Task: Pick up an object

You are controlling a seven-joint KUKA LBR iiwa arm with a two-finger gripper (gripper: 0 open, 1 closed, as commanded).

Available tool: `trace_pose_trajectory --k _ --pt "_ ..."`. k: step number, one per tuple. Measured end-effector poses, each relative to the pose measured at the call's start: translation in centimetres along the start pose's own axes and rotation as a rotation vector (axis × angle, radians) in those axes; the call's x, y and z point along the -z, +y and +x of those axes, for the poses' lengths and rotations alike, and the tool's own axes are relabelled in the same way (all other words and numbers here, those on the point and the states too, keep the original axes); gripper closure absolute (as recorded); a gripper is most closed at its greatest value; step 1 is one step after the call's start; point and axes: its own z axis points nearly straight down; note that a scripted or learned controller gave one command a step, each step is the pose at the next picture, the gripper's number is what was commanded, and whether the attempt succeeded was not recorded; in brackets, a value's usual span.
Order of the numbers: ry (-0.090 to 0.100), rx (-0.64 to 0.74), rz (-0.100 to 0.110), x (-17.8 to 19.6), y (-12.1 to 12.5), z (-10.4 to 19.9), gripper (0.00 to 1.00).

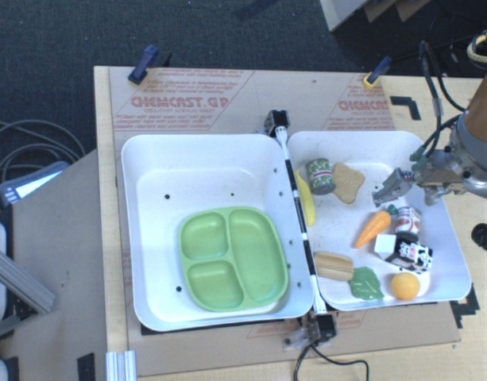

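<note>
- gripper (396,186) hangs over the right bin (446,236), near its far right side; fingers look spread, nothing between them.
- i take the carrot (373,228) as nearest target: mid-bin, just below and left of the fingertips.
- its long axis runs diagonal, tip toward the bin's near left corner.
- can (320,175) and cookie (347,182) sit further left, by the far edge.
- i'd judge a short drop toward the near-left is needed.
</note>
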Motion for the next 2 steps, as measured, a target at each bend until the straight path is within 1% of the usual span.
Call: trace_pose_trajectory --k 1,2 --pt "0.001 -0.001 0.003 -18.0 2.2 -3.6 0.0" --pt "0.002 0.001 0.003 -19.5 2.6 0.9 0.0"
